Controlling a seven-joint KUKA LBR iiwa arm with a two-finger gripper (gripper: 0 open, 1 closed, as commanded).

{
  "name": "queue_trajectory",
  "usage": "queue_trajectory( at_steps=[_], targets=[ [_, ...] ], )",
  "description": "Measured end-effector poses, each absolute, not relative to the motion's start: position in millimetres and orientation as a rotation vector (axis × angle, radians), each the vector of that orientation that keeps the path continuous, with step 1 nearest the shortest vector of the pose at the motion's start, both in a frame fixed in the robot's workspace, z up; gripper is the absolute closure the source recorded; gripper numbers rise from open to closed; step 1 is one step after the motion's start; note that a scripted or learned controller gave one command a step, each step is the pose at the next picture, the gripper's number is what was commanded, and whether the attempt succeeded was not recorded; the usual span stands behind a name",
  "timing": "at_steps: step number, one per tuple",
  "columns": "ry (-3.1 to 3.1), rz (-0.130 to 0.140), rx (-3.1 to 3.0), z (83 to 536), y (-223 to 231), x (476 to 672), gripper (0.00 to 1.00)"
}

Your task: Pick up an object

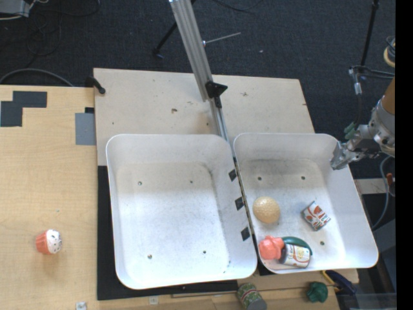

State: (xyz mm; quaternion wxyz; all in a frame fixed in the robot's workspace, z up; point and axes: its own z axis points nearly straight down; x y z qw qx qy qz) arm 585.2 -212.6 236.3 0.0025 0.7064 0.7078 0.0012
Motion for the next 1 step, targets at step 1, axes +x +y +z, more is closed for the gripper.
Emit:
queue_trajectory(
  at_steps=[1],
  targets=[
    [2.22,0.003,2.216,289.6,-213.6,586.2,1.0]
  ],
)
